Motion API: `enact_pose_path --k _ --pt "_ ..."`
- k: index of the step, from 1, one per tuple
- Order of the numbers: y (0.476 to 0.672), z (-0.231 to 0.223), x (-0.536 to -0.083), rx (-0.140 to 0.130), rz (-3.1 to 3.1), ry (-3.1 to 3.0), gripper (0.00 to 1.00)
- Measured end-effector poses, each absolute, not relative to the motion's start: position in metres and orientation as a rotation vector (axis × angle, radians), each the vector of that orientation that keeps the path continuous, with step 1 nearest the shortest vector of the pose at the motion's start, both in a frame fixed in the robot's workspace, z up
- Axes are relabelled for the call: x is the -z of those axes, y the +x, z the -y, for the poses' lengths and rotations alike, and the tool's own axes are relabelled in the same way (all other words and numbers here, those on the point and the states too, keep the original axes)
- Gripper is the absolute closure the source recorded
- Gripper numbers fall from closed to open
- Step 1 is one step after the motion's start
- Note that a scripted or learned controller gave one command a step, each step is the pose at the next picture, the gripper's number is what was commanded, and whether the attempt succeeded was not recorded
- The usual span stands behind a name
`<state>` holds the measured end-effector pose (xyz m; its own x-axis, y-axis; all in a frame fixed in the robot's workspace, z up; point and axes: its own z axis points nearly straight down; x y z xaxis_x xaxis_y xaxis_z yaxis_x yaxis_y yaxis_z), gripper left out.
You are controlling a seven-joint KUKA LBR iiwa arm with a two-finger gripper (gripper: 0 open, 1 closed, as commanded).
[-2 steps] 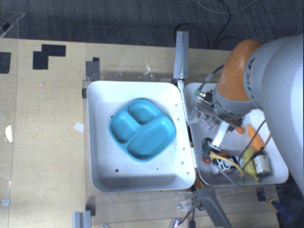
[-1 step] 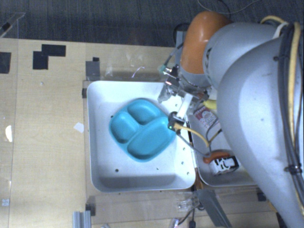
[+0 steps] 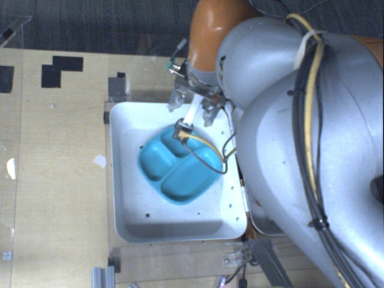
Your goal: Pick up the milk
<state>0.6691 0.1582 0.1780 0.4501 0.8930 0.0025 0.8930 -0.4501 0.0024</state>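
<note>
Filling the frame's right, your bulky grey arm hangs its jaws, whose opening I cannot tell, over the blue plastic divided tray; no milk visible, so you risk grabbing nothing.

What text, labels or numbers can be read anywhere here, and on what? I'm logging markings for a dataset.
None can be read.
Blue divided tray in the white bin: no print.
Black shapes on the bench: plain blocks, not letters.
Arm and gripper: no legible label.
</note>
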Motion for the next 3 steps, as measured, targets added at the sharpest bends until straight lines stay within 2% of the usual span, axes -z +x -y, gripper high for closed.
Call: enact_pose_path --k 1,2,3 --pt "0.669 -0.164 -0.120 -0.004 -1.464 2.779 0.00" --pt "0.670 -0.167 -0.132 -0.014 -1.479 2.770 1.00" --pt "0.670 -0.191 -0.140 -0.010 -0.955 2.996 1.00"
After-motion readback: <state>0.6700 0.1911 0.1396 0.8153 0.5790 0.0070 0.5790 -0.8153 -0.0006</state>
